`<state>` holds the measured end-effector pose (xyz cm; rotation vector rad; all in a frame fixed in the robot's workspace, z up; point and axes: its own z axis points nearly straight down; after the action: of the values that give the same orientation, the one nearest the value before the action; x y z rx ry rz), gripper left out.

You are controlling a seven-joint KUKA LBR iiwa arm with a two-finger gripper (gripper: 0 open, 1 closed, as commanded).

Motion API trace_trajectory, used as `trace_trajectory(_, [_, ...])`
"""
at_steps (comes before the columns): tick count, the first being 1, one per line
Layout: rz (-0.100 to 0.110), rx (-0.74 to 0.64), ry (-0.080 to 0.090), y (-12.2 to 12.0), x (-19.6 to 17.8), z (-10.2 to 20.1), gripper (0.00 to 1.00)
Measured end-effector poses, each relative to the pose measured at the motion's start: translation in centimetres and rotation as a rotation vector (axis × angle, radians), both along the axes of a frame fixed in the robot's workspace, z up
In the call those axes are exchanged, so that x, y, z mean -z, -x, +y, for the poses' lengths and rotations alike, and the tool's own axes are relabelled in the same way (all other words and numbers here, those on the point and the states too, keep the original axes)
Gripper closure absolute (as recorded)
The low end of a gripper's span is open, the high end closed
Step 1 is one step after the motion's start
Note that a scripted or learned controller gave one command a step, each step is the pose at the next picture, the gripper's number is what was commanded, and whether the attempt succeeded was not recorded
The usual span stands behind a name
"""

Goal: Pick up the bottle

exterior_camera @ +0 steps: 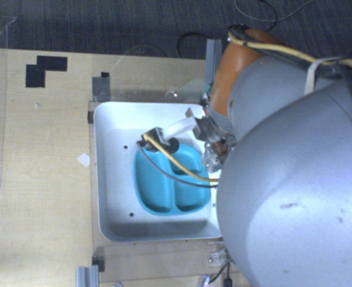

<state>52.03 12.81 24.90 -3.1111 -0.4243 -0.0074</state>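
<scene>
My gripper [213, 153] reaches down into the left white bin [113, 160], at the upper right edge of a blue two-compartment tray [164, 187]. The grey arm [289, 184] with its orange band [235, 70] covers the whole right side of the view and hides what lies under it. A yellow cable runs from the wrist across the blue tray. Nothing can be made out at the gripper's tip.
The blue tray lies in the middle of the left bin, with bare white floor to its left and front. Pale wooden bench [38, 160] stretches to the left, bearing black markers [44, 69] at the back.
</scene>
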Motion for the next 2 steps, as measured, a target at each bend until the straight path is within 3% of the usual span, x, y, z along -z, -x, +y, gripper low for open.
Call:
trace_trajectory(1, [0.002,0.025,0.0,3.3,2.7,6.3,1.0])
trace_trajectory(2, [0.002,0.069,0.002,3.3,0.2,1.6,1.0])
